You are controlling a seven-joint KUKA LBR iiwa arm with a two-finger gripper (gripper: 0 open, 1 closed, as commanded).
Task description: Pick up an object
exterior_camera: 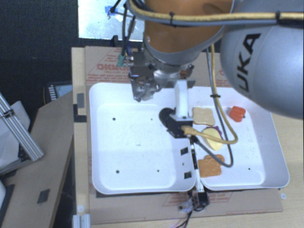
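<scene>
My gripper point(143, 93) hangs over the far edge of the left bin point(128, 151), under the orange wrist band, with nothing visibly in it. The objects lie in the right bin point(259, 151): a tan bread slice point(204, 116), a small orange-red piece point(237, 112), a pale yellow piece point(212, 139) on top of something purple point(212, 129), and an orange-brown biscuit-like piece point(210, 166). All of them sit to the right of the gripper and nearer the camera. The arm hides the far part of the right bin.
A raised divider point(190, 160) separates the two bins. Both stand on a cardboard sheet point(102, 63) on the bench. A yellow cable point(223, 127) loops down over the right bin's objects. An aluminium frame point(19, 132) stands off the bench at the left.
</scene>
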